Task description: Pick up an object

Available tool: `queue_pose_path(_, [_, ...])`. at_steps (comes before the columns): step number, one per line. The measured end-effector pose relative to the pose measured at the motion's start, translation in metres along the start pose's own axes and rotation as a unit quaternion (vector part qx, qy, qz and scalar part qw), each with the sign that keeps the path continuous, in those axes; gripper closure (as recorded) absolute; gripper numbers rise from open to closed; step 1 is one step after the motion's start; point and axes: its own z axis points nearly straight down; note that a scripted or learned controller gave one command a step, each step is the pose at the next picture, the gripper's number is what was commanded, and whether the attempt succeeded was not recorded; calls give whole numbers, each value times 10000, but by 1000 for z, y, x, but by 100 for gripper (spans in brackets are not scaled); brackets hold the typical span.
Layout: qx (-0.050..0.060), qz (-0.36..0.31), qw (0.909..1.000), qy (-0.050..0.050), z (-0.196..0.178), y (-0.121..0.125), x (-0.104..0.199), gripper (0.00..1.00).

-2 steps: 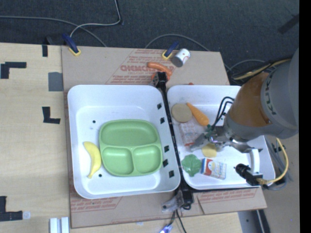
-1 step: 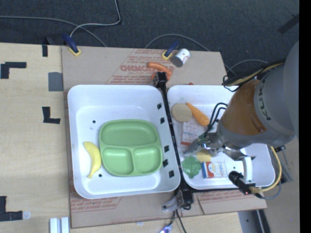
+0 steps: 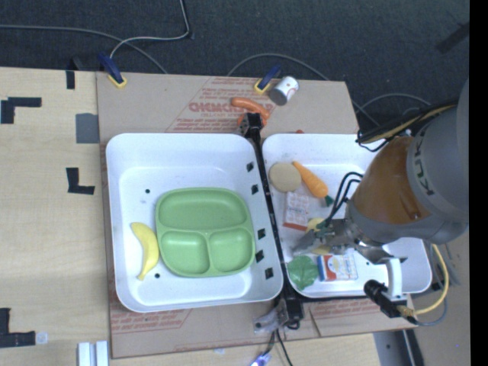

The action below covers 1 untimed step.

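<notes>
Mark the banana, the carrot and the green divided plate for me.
banana [image 3: 146,248]: camera view, middle of its curved body.
carrot [image 3: 310,179]: camera view, middle of the orange root.
green divided plate [image 3: 203,209]: camera view, floor of its large upper compartment.

left of the gripper [image 3: 319,237], the green divided tray [image 3: 204,231] looks like smooth matt plastic, the white bins [image 3: 122,204] glossy plastic; beneath them lies matt brown cardboard [image 3: 198,109] on pale wood-look bench [image 3: 46,227].

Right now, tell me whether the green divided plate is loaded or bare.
Bare: the green divided plate shows nothing in its three compartments; the banana lies beside it.
</notes>
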Motion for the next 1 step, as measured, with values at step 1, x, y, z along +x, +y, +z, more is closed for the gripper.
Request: queue_pose_path(1, [24, 2, 10000, 9, 1, 28, -4, 0])
